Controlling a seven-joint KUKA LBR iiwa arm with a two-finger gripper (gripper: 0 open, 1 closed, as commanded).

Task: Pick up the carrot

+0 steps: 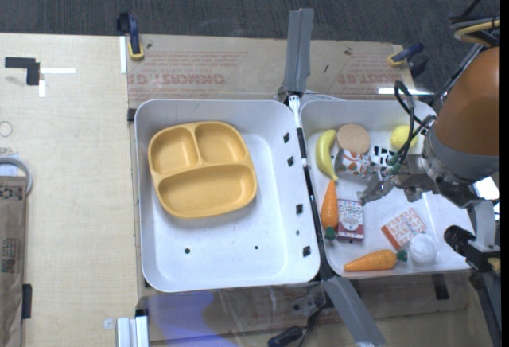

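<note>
Two orange carrots lie in the right bin [445, 264]. One carrot [328, 205] stands lengthwise by the bin's left wall, between a banana [324, 153] and a small red box [350, 220]. The other carrot [371, 261] lies flat along the front wall, green end to the right, beside a white ball [421, 248]. My gripper [378, 187] hangs over the middle of this bin, right of the first carrot and above the red box. Nothing is seen held in it.
The right bin also holds a tan-lidded jar [353, 148], a black-and-white spotted item [385, 157], a lemon [402, 137] and a patterned card [403, 226]. In the left bin [231, 258] rests a yellow divided plate [202, 169]. The arm's orange band [475, 107] looms at the right.
</note>
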